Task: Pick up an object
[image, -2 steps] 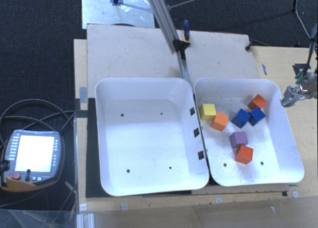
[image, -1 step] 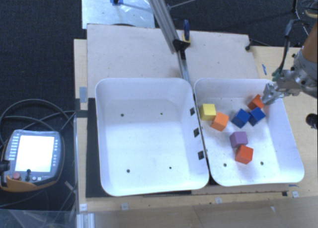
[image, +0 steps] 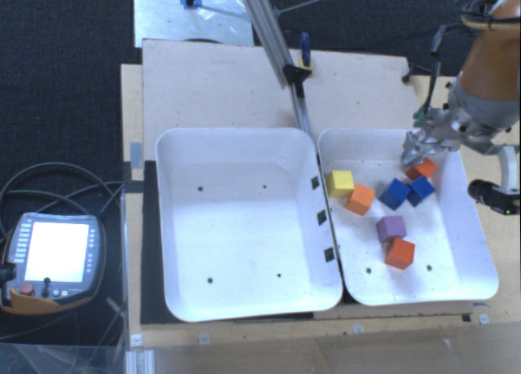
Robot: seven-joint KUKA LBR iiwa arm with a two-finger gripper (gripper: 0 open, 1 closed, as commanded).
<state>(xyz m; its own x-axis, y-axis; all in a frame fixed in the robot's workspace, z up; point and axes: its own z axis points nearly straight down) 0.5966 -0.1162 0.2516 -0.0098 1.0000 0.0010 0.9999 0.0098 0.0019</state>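
The worktop (image: 220,79) is carrying two white bins side by side. The left bin (image: 175,226) is lying next to the right bin (image: 476,258), their inner walls touching. A grey pole (image: 264,18) is slanting down across the worktop toward the seam between the bins. A pendant (image: 50,262) with a bright screen is sitting off the worktop at the left, cables looping around it.

The arm (image: 488,71) is reaching in from the right, its orange band above the wrist, and the gripper (image: 419,151) is hanging over the far right part of the right bin. Whether the fingers are open or closed I cannot tell.

Seven blocks are lying in the right bin. A red block (image: 423,169) is sitting just beside the gripper tip, touching two blue blocks (image: 409,191). A yellow block (image: 340,182) and an orange block (image: 359,199) are touching near the inner wall. A purple block (image: 391,227) is resting against another red block (image: 399,253) nearer the front.
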